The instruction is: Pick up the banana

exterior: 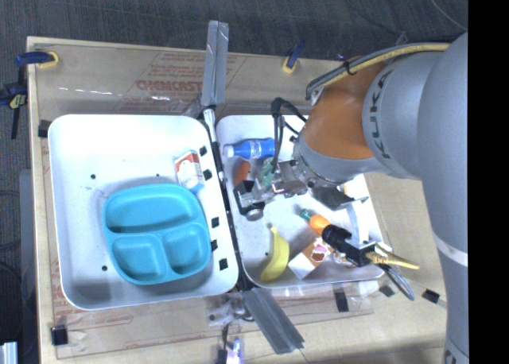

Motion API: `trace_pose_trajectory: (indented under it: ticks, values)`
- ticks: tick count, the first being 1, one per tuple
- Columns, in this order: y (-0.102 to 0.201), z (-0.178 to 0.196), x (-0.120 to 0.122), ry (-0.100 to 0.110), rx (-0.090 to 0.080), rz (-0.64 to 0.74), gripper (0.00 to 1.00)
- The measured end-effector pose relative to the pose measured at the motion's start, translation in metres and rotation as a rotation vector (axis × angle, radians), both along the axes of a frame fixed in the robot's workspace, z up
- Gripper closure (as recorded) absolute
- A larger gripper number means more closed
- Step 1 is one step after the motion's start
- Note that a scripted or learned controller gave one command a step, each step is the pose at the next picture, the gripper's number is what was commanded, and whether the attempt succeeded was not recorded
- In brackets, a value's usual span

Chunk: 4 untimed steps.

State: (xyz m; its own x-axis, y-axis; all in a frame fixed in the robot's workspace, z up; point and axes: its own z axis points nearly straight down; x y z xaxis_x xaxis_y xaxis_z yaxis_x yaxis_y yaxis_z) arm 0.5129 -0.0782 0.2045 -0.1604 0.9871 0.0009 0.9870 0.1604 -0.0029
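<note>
The yellow banana [276,256] lies curved near the front edge of the right bin [262,231], left of a small white and brown packet [308,258]. My gripper [250,197] hangs over the left part of that bin, close to the wall between the bins. It is well behind the banana and a little to its left. Nothing of the banana is between or under it.
In the right bin lie a blue bottle [253,149] at the back, an orange piece [318,222], a black tube-like thing [343,243] and yellow-handled pliers [393,263] on the right rim. The left bin [71,195] holds a blue divided tray [157,231] and a red-white packet [188,168].
</note>
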Motion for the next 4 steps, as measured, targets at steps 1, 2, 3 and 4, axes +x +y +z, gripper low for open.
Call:
trace_pose_trajectory:
  ticks: [1,2,3,4]
  values:
    - [0.000,0.000,0.000,0.000,0.000,-0.001,0.00]
    - [-0.052,-0.106,-0.031,-0.028,-0.018,-0.149,0.00]
    - [-0.053,-0.106,-0.032,-0.025,-0.028,0.155,0.00]
    - [-0.062,-0.111,-0.036,-0.007,-0.008,-0.027,0.00]
